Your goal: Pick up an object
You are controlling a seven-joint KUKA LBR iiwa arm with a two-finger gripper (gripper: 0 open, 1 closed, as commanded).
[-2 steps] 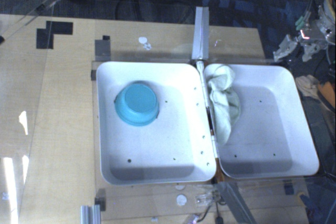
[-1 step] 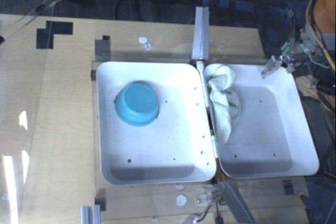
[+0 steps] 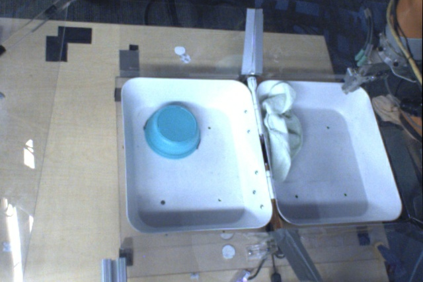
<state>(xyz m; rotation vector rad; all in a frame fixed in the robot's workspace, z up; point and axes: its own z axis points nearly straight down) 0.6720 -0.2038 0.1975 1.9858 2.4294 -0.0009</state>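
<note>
Cloth lies lengthwise along right bin's left wall; claw state unclear.

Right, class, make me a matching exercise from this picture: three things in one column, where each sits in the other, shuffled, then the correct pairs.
Things
1. blue bowl
2. white cloth
3. gripper

Places
A. over the far right corner of the right bin
B. in the left bin
C. along the right bin's left wall

Pairs: 1-B, 2-C, 3-A
</note>
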